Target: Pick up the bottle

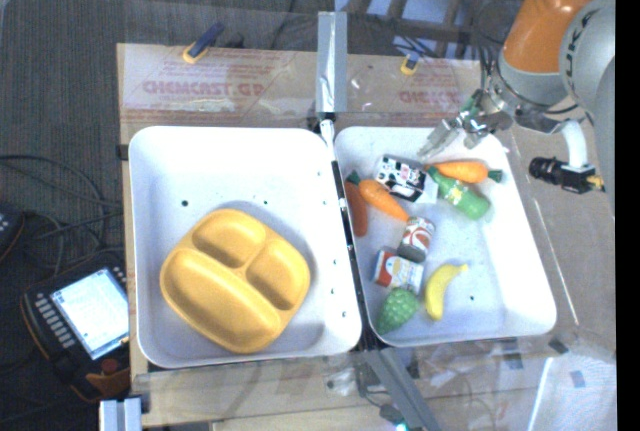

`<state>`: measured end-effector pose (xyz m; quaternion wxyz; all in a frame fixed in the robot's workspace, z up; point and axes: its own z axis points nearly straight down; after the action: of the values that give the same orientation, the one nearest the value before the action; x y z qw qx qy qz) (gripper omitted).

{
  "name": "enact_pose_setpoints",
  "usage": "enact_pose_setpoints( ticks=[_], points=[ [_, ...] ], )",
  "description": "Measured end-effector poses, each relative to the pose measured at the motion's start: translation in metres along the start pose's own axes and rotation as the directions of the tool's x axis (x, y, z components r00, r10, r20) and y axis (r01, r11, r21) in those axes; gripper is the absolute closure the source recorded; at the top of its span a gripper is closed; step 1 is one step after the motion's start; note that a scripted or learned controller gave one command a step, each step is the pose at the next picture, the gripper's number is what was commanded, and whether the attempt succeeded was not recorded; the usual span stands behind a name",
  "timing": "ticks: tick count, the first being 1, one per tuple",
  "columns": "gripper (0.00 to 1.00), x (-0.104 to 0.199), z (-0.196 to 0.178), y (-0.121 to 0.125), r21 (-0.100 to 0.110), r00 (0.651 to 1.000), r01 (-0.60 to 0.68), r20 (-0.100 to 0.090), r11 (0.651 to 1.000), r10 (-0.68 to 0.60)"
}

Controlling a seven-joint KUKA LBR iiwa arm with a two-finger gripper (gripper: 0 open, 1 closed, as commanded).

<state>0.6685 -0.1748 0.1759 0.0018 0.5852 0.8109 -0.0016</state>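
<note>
The bottle [464,198] is green and lies on its side in the right bin [530,269], toward the back right, with its neck pointing left. An orange carrot [462,171] lies just behind it, touching or nearly touching. My gripper [461,130] hangs over the back edge of the right bin, a short way behind the bottle and carrot. Its fingers are open and nothing is between them.
The right bin also holds a second carrot [381,200], a black-and-white box [403,177], two red-and-white cans [417,237] [398,271], a banana [443,289] and a green berry-like toy [397,309]. A yellow sectioned tray [237,277] lies in the left bin [160,169].
</note>
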Motion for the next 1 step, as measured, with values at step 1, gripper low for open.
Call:
enact_pose_setpoints(
  ticks=[1],
  points=[
    [0.00, 0.0185, 0.0561, 0.0132, -0.020, 0.999, 0.035, 0.011, 0.999, -0.034]
  ],
)
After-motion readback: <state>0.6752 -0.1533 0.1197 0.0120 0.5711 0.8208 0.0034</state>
